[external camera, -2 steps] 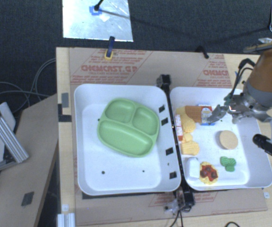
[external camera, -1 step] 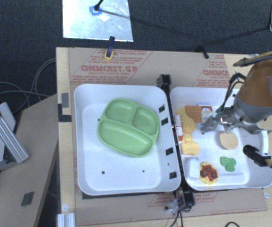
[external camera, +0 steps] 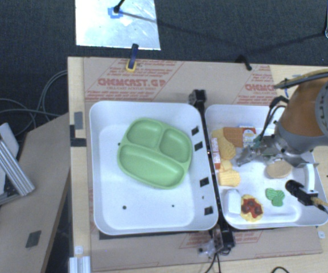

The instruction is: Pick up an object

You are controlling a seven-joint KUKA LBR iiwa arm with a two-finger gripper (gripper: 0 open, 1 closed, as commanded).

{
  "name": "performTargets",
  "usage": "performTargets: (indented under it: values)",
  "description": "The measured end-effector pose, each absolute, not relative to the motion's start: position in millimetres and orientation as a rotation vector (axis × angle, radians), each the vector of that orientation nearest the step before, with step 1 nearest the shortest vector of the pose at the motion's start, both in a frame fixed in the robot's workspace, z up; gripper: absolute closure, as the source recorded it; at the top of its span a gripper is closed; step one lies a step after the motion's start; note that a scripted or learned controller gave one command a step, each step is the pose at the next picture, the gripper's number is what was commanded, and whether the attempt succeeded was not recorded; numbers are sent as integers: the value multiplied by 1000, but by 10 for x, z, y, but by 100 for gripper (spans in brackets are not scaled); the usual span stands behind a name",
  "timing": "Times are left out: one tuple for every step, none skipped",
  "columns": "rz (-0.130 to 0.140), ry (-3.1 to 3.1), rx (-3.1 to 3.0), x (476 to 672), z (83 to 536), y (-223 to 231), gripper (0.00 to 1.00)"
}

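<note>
Gripper (external camera: 245,156) hangs low in the shallow white right-hand bin (external camera: 228,115), tip pointing toward the bin's left side. Can't tell whether it is spread or closed, since the metal blurs into the clutter, and nothing visibly sits in it.

Just beside the tip is a pale yellow lumpy toy-food piece (external camera: 226,149), prob. the nearest candidate. Below it lies a yellow ridged block (external camera: 229,178). Above are a brown flat slab (external camera: 233,135) and a small red-and-white packet (external camera: 247,134). A tan round disc (external camera: 278,170) lies under the wrist. Near the front wall are a small green leafy piece (external camera: 275,196) and a red-and-yellow lump (external camera: 251,207).

These look like light, stiff plastic — smooth, likely to skid or pop out if pinched off-centre. The yellow lumpy piece is crowded vs. the divider wall and its neighbours, so I'd grip across its narrow width from above. The green piece and the disc stand freer.

The left white bin (external camera: 113,209) holds a green divided plastic plate (external camera: 155,151), well apart from the arm.
</note>
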State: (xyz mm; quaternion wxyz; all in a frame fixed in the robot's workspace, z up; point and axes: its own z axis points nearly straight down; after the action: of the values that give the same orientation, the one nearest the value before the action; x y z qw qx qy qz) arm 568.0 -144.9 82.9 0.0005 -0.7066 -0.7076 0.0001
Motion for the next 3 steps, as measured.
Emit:
performTargets:
  values:
    - [-3, -2224, -2222, 5690, 952, -1453, 100]
    - [-6, -2231, -2220, 5790, 1471, -1391, 100]
    - [-5, -2230, -2220, 5735, 1945, -1352, 100]
